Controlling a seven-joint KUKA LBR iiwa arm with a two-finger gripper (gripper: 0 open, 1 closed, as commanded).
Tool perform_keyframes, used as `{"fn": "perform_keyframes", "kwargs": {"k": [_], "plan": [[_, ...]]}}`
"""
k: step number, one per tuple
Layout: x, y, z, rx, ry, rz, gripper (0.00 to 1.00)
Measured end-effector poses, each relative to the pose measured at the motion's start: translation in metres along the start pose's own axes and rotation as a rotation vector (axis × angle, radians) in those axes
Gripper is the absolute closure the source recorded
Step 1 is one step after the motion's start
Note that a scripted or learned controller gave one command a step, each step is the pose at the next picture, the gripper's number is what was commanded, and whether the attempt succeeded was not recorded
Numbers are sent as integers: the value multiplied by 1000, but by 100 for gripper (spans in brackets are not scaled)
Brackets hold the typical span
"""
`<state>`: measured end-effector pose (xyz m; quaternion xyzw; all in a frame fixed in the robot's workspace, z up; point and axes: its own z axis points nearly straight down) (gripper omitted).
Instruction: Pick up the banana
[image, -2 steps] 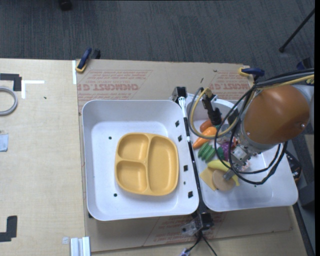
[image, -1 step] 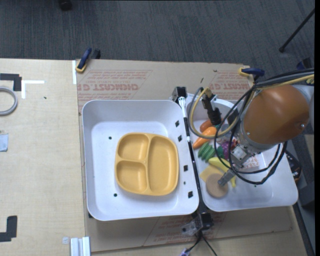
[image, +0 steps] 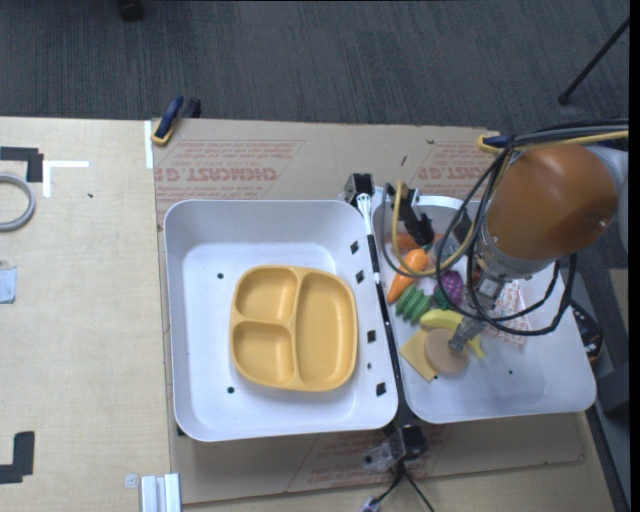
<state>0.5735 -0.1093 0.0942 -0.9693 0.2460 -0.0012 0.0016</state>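
Note:
The banana (image: 438, 320) is yellow and lies in the right bin (image: 540, 385), near that bin's left side among other toy foods. My gripper (image: 464, 338) comes down from the orange-banded wrist (image: 545, 205) and sits right at the banana's right end, touching or just above it. A bit of yellow shows on the gripper's far side too. The arm hides the back part of the right bin.
Around the banana lie a green vegetable (image: 412, 305), an orange carrot (image: 399, 287), a purple piece (image: 452, 289), a tan round disc (image: 445, 354) and a yellow slice (image: 417, 360). The left bin (image: 200, 380) holds a yellow divided plate (image: 295, 327). Black cables hang around the wrist.

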Motion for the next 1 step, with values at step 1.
{"fn": "perform_keyframes", "kwargs": {"k": [1], "plan": [[52, -18, 0, 0, 1, -226, 0]]}}
